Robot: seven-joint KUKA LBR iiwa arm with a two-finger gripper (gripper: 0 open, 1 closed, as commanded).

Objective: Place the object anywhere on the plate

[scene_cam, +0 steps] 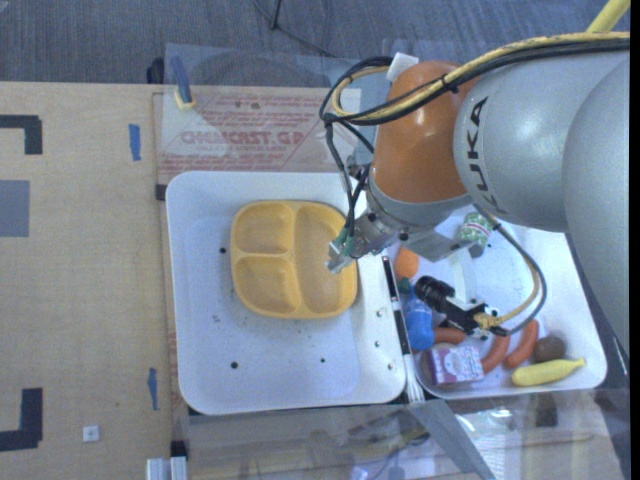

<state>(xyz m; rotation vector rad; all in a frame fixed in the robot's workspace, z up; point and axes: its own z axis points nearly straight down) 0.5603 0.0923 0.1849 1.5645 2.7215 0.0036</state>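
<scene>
Camera view. The arm (520, 138) is reaching in from the right across the divider between the two bins, putting the hand (338, 258) directly over the yellow plate (262, 233).

The plate is lying in the far half of the left bin (200, 348). The hand is sitting above the plate's right-hand compartment, close to its surface. Judgement: this is the release position, chosen because any spot on the plate counts.

Whether the hand is spread, pressed together or pinching something cannot be told. Its tip is small here and the wrist is shadowing it. A greenish speck (346, 236) is showing on the hand's far side, too small to identify.

Which object is meant cannot be told either. The parts of the plate that are showing are bare yellow, with nothing lying on them.

The loose things are all lying in the right bin (575, 288):
- a banana (548, 371) at the near right
- a carrot (522, 343) just left of it
- a pink packet (458, 364) at the near edge
- a blue thing (418, 323) and an orange thing (405, 264) against the divider

The counter (80, 268) to the left is carrying only tape marks.

Judgement: the placing is looking unfinished, or the hand is coming over empty.
</scene>
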